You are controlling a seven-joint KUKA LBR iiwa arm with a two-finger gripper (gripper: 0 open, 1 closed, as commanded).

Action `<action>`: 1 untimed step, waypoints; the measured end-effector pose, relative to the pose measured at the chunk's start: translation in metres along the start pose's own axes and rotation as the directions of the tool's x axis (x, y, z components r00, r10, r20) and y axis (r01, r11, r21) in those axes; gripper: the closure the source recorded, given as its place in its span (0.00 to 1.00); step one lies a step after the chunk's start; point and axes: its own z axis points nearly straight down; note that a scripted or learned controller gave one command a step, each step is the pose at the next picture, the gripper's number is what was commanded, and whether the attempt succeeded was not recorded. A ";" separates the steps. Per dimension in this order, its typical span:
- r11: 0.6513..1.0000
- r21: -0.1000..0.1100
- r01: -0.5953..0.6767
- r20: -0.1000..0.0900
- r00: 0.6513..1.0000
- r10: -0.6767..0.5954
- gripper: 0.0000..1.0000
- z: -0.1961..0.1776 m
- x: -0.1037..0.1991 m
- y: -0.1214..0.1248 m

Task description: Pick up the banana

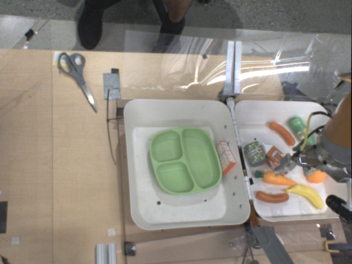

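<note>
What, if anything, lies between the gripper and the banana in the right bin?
Nothing visible blocks it. The gripper hovers over the right bin, just up-left of the banana. An orange carrot lies close beside the banana's left end, and a red sausage sits just left of it, crowding the grasp.

One fixed camera looks down on my bench [33,147] from above, tilted a little so the far edge sits at the top and a strip of grey floor [275,4] shows beyond it. It stands far enough back to take in both white bins: the left bin [137,202] whole near the middle, the right bin [258,114] running to the right border. My arm [336,139] enters from that right side, cut off by the border.
</note>
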 end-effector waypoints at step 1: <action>0.969 0.002 -0.249 -0.001 0.969 0.249 0.00 0.040 -0.044 -0.025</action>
